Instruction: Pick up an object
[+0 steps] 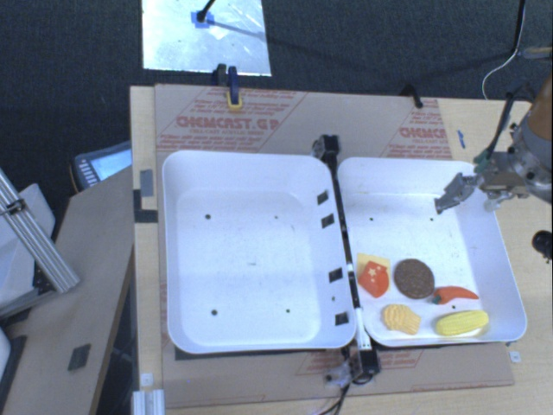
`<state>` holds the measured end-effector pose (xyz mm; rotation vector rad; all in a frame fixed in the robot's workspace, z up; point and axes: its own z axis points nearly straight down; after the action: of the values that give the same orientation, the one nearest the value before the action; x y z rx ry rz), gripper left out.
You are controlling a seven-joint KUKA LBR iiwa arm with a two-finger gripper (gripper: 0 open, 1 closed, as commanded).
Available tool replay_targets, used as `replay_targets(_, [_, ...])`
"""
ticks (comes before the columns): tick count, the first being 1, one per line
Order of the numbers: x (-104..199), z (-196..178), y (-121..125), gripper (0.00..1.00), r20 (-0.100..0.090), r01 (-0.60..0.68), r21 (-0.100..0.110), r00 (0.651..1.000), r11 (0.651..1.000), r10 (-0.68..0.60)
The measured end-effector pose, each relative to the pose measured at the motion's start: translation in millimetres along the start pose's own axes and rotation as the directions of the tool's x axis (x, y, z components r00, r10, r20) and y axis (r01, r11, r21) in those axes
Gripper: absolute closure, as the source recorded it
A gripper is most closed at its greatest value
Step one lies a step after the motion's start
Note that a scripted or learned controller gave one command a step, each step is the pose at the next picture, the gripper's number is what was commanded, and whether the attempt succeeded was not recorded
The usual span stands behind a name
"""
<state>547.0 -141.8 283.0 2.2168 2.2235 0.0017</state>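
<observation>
Several toy foods lie in the near part of the right bin [484, 232]: a yellow and red wedge [373, 275], a brown round patty [415, 277], a red chili [455, 295], a yellow corn cob [461, 322] and a small yellow ridged piece [402, 319]. My gripper [453, 194] hangs over the far right part of that bin, well behind the foods, with nothing seen between its fingers. The wrist enters from the right edge.
The left bin [173, 232] sits beside the right one, joined by a black clip strip [339, 232]. Both rest on a cardboard sheet [259, 119]. A shiny foil sheet [205, 24] lies behind, and a metal rail [34, 240] stands at left.
</observation>
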Motion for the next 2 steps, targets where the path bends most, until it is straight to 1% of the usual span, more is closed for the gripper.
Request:
replay_targets(1, [-60,100,-8,0.00,0.001,-0.007,0.009,1.000,1.000,0.007])
replay_targets(2, [-57,83,-4,1.00,0.002,-0.002,-0.003,1.000,1.000,0.002])
